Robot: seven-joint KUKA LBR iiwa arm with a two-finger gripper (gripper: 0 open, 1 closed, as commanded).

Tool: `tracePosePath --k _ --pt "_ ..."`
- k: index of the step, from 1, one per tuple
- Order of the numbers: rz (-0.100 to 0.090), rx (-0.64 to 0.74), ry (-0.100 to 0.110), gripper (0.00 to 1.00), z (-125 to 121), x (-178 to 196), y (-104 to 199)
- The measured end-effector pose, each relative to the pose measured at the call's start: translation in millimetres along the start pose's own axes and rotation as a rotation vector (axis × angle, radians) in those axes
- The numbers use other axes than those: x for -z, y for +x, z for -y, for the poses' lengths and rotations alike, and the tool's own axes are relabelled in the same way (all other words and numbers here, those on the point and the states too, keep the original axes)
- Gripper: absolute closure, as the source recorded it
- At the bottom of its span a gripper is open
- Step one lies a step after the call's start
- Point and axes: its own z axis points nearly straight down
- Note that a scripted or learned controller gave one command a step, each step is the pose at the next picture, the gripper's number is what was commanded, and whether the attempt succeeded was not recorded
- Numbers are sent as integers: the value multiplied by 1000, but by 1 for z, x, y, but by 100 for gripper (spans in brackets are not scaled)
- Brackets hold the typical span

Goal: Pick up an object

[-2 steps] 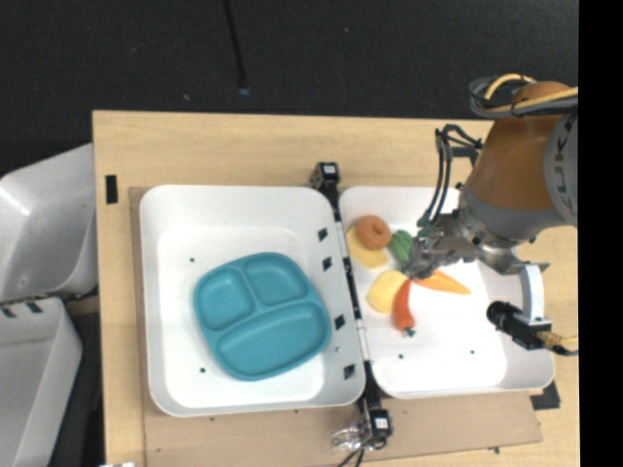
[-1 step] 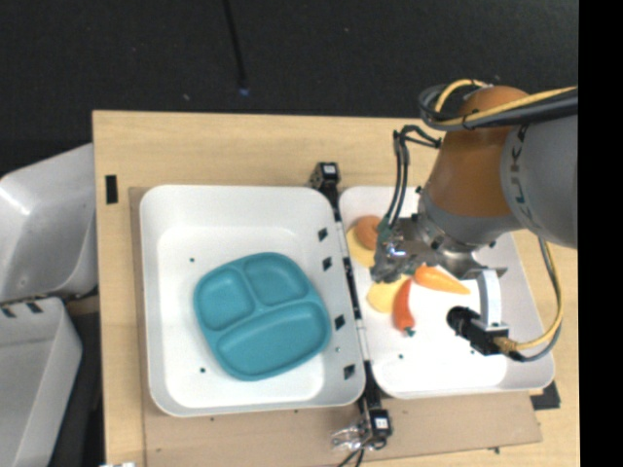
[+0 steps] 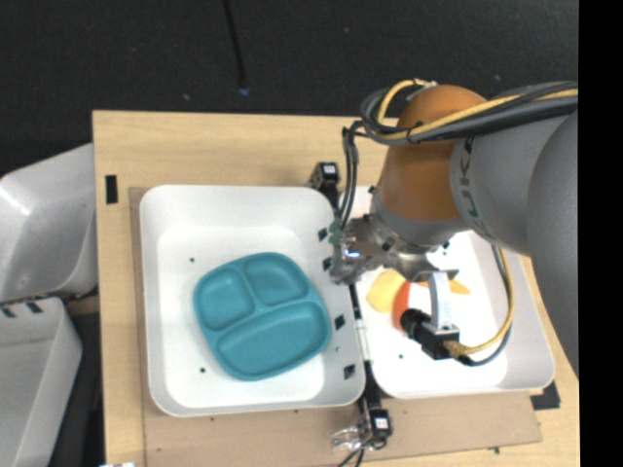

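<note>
Yellow smooth rounded object (image 3: 385,288) sits in right white bin (image 3: 506,373), near its left wall, touching an orange piece (image 3: 401,301) beside it; one of each visible. Gripper (image 3: 421,295) is directly over them, black fittings and cable hanging off it; can't tell jaw state. Two shallow glossy bins, side by side on light wooden bench (image 3: 214,139). Left bin (image 3: 161,261) holds one teal three-compartment plastic tray (image 3: 261,314), free floor all round. Grey arm (image 3: 516,178) covers right bin's far half.

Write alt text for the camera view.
A grey and orange robot arm reaches down into the right white bin, over yellow and orange objects. The left white bin holds a blue divided plate.
</note>
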Motion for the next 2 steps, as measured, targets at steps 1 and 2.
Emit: tracePosePath --k 1,2 --pt "1 -2 1 100 -3 -5 52" --pt "2 -6 1 0 -3 -5 48"
